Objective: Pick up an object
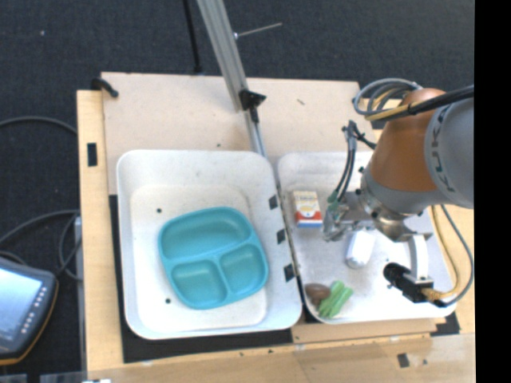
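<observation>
On the bench [176,114], largest to smallest:

- Left bin [136,174]: shallow, white, rounded corners; holds one item.
- Right bin [299,170]: shallow, white, touching the left bin along a shared edge; partly covered by the arm.
- Arm [415,158]: grey, orange band above the wrist, entering from the right, bent down over the middle of the right bin; cables looped at its upper side.
- Divided plate [211,255]: teal, three compartments, lying flat at the centre of the left bin, turned at a slant.
- Metal rail [223,38]: pale, slanting from the top of the view down to the junction of the two bins.
- Gripper [342,223]: low over the right bin, just right of the small carton; state of the claw cannot be told.
- Small carton [306,208]: white with an orange panel, near the right bin's left wall.
- White object [359,250]: rounded, just below the gripper, centre of the right bin.
- Green object [338,299]: elongated, at the near edge of the right bin.
- Brown object [318,293]: rounded, touching the green object on its left.
</observation>
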Tool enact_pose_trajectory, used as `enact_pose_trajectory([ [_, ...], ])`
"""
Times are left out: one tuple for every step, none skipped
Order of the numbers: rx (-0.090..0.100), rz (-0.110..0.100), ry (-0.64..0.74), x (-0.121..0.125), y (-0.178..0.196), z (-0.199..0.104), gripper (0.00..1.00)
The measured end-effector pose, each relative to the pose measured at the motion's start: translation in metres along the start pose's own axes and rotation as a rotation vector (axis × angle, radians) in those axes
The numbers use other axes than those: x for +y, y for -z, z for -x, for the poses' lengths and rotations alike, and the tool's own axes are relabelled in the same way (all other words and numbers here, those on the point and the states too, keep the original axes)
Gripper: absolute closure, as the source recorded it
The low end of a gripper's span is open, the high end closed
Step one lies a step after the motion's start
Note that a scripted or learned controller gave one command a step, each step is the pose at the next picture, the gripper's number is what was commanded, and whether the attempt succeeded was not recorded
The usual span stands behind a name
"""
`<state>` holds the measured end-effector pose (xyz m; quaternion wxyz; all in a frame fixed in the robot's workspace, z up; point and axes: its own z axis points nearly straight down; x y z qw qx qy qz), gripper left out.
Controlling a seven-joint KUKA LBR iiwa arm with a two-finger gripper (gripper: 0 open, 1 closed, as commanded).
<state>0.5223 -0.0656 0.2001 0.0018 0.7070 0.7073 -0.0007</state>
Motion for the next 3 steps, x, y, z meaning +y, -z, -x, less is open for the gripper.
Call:
enact_pose_trajectory([
  [0.004,-0.002,0.004,-0.033,0.001,-0.037,1.00],
  [0.002,0.003,-0.002,-0.031,0.025,-0.006,1.00],
  [0.004,0.003,0.005,-0.031,0.046,-0.019,1.00],
])
